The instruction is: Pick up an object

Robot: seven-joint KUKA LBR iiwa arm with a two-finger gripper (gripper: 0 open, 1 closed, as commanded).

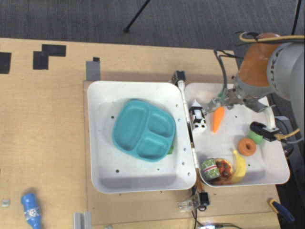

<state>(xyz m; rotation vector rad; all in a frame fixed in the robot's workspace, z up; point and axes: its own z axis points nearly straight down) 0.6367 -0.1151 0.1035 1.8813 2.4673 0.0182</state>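
Observation:
My gripper [220, 101] hangs over the back of the right bin [276, 173], reaching in from the right. An orange carrot [217, 120] is right below it, its thick end touching or nearly touching the gripper's tip. I cannot see whether the carrot is held. A small black-and-white cow toy [198, 118] stands left of the carrot by the bin's left wall. An orange donut [247, 147] and a small green piece [257, 138] lie further right. A yellow banana [239, 166] and a mixed red-and-green item [215, 170] sit at the bin's front.
The left bin [102, 175] holds a teal divided plate [144, 130] with a bit of green under its right edge. A blue object [31, 211] lies on the bench at the lower left. Black marks and a grey bracket sit on the bench top-left.

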